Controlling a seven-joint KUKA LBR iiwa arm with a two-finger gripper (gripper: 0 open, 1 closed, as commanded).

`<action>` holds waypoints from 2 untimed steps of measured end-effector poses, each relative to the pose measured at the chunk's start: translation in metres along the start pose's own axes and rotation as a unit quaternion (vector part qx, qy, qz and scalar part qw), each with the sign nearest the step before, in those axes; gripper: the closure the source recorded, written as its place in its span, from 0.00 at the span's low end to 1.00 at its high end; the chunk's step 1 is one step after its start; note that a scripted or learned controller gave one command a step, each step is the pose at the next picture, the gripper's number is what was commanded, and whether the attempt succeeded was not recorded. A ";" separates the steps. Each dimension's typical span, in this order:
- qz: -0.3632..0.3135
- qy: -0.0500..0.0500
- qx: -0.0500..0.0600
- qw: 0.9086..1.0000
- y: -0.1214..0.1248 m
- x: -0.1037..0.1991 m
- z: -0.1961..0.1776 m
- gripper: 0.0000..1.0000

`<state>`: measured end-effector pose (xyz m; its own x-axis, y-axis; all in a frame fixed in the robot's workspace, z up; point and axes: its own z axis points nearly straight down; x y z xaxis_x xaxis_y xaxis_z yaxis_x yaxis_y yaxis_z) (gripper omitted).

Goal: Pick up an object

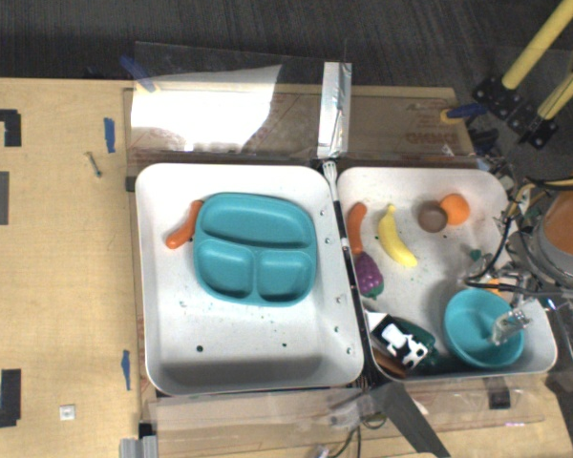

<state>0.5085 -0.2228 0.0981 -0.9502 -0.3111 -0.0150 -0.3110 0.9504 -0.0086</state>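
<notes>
A: Zero picked so far? End effector (pixel 509 324) sits over the teal bowl (pixel 477 330); can't tell its state.
B: Yep. Banana (pixel 395 238) lies up-left of it, untouched. Whole grab's left.

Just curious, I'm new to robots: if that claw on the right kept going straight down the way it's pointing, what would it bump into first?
Most likely the teal bowl: the gripper hangs over its right side. Depth is hard to judge from above.

The gripper (pixel 509 326) hangs over a teal bowl (pixel 480 329). To its left lie a banana (pixel 395 238), a purple grape bunch (pixel 368 275) and a teal divided plate (pixel 255 247).
</notes>
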 end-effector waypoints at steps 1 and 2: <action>0.023 -0.006 0.004 1.000 0.002 0.008 0.002 0.00; 0.105 -0.005 0.002 0.994 0.003 0.012 0.002 0.00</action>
<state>0.4959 -0.2239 0.0956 -0.9941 -0.1053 -0.0265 -0.1051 0.9944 -0.0092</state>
